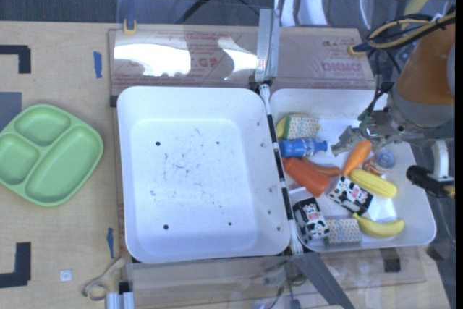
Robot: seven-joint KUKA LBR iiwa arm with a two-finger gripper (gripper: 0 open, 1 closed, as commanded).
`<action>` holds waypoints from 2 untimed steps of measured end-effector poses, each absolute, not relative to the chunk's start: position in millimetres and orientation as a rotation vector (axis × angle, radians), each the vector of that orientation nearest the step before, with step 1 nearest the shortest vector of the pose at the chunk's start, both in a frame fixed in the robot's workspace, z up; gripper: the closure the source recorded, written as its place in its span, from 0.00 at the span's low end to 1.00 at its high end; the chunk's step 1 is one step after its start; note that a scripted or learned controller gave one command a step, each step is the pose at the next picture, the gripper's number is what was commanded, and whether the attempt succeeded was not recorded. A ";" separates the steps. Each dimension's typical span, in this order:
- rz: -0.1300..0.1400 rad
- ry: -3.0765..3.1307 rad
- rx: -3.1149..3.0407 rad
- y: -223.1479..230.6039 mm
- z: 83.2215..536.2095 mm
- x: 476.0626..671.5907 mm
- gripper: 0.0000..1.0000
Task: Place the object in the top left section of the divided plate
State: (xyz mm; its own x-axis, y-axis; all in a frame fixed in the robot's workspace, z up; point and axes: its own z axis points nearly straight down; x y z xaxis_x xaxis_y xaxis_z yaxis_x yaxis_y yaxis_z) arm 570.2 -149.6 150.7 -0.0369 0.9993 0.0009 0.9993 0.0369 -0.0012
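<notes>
Bright even overhead light; glare on clear panel (189, 54); slight softness, faint shadows.

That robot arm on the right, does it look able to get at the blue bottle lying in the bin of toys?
Probably yes. The gripper hangs just to the right of the blue bottle, which lies on top of the pile with nothing covering it. An orange carrot-like toy sits close beside the gripper and might get nudged.

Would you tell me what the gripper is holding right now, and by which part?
It cannot be told: the gripper sits at the orange carrot's upper end, but no grasp is visible.
</notes>
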 end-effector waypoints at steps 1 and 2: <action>0.000 -2.261 -2.180 -149.8 150.8 570.3 0.00; 0.000 -2.261 -2.180 -149.8 150.8 570.3 0.00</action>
